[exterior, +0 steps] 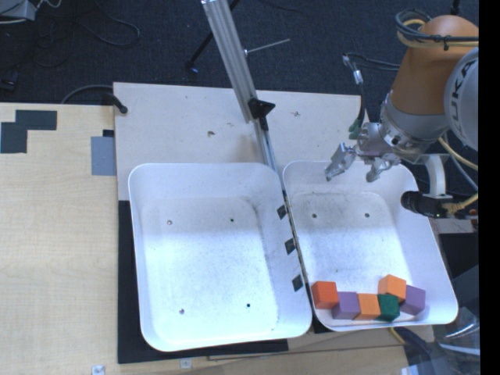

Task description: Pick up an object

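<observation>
Several small blocks lie in a row along the near edge of the right bin (406,233): an orange block (324,293), a purple block (345,305), an orange one (368,305), a green block (388,307), another orange block (392,287) and a purple block (412,298). My gripper (356,166) hangs above the bin's far edge, well away from the blocks. Its two fingers (337,167) are spread apart and open, with nothing between them.
The left bin (156,209) sits beside the right one, with a black divider strip between them. A slanted metal rail (234,61) rises from behind the bins. The arm's orange band (437,53) stands at the upper right.
</observation>
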Action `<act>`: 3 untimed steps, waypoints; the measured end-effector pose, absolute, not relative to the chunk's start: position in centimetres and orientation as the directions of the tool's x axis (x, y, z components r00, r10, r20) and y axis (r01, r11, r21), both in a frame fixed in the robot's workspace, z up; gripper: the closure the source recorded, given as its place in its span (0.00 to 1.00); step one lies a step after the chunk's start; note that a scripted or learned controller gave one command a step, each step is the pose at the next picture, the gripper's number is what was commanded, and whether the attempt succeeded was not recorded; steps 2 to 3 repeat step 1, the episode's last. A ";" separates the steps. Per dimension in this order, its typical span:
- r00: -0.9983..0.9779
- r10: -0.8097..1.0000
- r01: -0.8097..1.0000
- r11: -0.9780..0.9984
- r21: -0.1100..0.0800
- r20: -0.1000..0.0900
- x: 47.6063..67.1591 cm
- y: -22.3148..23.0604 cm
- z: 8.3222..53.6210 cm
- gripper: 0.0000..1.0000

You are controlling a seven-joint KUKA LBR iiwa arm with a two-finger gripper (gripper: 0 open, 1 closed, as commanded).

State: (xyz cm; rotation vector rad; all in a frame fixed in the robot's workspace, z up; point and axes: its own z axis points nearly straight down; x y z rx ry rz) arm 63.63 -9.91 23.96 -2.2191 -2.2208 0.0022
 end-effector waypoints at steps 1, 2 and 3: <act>0.003 1.000 1.000 -0.003 0.003 -0.001 51.8 -13.1 34.5 0.00; 0.003 1.000 1.000 -0.003 0.003 -0.001 51.8 -13.1 34.5 0.00; 0.003 1.000 1.000 -0.003 0.003 -0.001 51.8 -13.1 34.5 0.00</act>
